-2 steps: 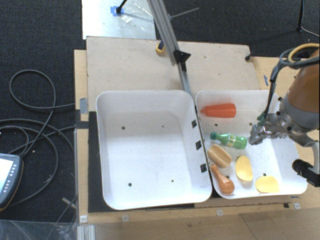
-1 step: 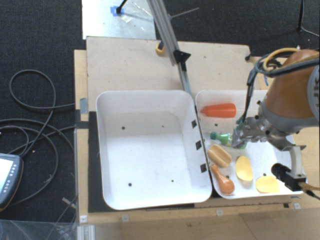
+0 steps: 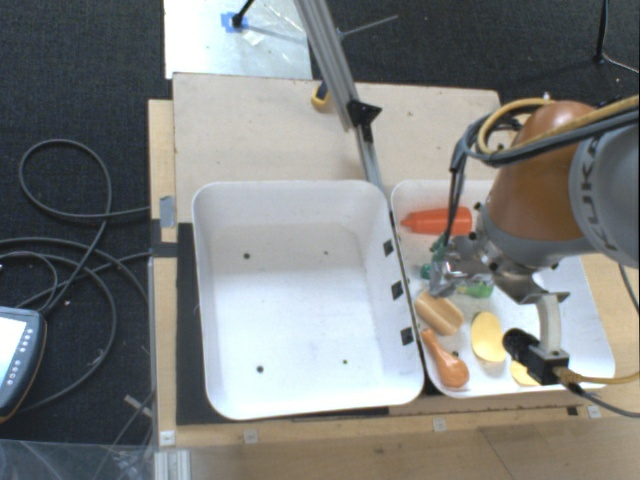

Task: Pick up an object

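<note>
The right bin (image 3: 600, 353) holds several toy foods. An orange carrot (image 3: 432, 221) lies at its far left corner. A tan bread roll (image 3: 440, 314) sits by the left wall, with a small orange piece (image 3: 448, 364) in front of it. A pale yellow slice (image 3: 487, 336) and a second yellow piece (image 3: 524, 373) lie near the front. A green item (image 3: 477, 289) peeks out under the wrist. My gripper (image 3: 447, 270) hangs low in the right bin, between the carrot and the bread roll, just left of the green item. The arm's body hides the bin's middle.
The left bin (image 3: 215, 268) stands beside the right one, sharing a divider wall (image 3: 398, 288). A slanted metal pole (image 3: 335, 63) crosses the back of the bench. Cables and a pendant (image 3: 15, 353) lie on the floor at left.
</note>
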`<state>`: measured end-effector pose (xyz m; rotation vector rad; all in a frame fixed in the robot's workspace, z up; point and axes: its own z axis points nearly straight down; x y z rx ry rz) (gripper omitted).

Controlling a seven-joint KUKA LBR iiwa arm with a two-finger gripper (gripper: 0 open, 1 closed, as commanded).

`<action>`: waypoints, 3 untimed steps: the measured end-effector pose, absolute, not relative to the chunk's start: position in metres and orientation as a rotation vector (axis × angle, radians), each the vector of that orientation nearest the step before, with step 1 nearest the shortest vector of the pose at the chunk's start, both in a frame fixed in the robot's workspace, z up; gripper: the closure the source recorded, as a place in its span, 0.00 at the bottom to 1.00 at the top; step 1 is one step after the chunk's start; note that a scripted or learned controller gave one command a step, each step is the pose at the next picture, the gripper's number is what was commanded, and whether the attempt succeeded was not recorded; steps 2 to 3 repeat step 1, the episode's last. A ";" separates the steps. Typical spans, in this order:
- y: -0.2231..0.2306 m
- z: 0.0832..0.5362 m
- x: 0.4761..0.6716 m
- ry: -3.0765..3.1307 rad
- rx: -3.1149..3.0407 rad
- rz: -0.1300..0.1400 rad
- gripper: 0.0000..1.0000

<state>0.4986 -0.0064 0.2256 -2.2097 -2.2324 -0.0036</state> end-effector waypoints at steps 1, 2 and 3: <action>0.057 0.232 0.498 -2.234 -2.207 -0.005 1.00; 0.057 0.232 0.498 -2.234 -2.207 -0.005 1.00; 0.057 0.232 0.498 -2.234 -2.207 -0.005 1.00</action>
